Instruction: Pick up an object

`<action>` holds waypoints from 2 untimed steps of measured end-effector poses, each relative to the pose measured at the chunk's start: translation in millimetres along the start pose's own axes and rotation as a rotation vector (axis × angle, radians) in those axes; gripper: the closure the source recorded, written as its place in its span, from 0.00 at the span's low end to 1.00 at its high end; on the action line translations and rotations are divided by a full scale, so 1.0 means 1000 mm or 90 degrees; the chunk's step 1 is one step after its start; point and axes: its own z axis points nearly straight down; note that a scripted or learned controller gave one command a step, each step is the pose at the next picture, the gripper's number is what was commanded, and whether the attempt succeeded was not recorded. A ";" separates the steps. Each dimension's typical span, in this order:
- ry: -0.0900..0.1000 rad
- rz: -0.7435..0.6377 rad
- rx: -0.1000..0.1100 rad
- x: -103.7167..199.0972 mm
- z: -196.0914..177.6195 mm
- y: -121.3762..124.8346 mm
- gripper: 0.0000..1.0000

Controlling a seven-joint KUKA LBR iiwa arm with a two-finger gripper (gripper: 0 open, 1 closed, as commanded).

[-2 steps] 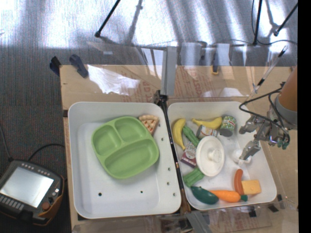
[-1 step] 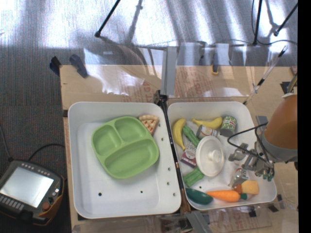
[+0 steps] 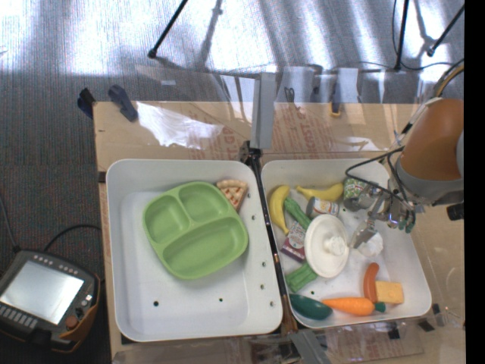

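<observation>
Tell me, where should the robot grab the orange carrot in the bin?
Probably across the carrot's thick middle, coming straight down from above. It lies flat and lengthwise near the right bin's front wall, so its long sides are open to the fingers. The cheese wedge sits close by its green-tipped end, so stay clear of that end.

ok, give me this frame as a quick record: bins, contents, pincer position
left bin: green divided plate, waffle piece at its far corner
right bin: banana, white lid, carrot, cheese wedge, sausage, other toy food
pincer: low over the right bin, beside the white lid
</observation>
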 end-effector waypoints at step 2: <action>0.001 0.166 0.000 0.110 0.015 -0.041 0.00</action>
